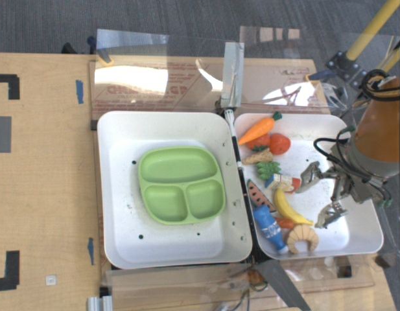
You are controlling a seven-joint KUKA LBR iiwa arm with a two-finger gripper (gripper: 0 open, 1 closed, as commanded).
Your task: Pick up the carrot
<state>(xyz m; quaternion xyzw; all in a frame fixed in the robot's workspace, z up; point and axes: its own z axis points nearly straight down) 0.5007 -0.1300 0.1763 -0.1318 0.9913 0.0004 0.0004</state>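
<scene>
— Starting from the left, what do we have around the carrot [257, 131]?

— Well left of it, in the other bin [115, 193], the green plate [181, 184] sits alone. The carrot lies at the far left corner of the right bin [365, 238], tilted against the divider, probably just as it was dropped.

— And beside it?

— The tomato [280, 143] touches its lower right; the broccoli [268, 170], banana [289, 208], blue bottle [269, 226] and croissant [303, 237] trail nearer us.

— Our gripper [320, 194]?

— Well right of the carrot, fingers spread apart, holding nothing. We judge the tomato and the divider leave little room for the fingers.
</scene>
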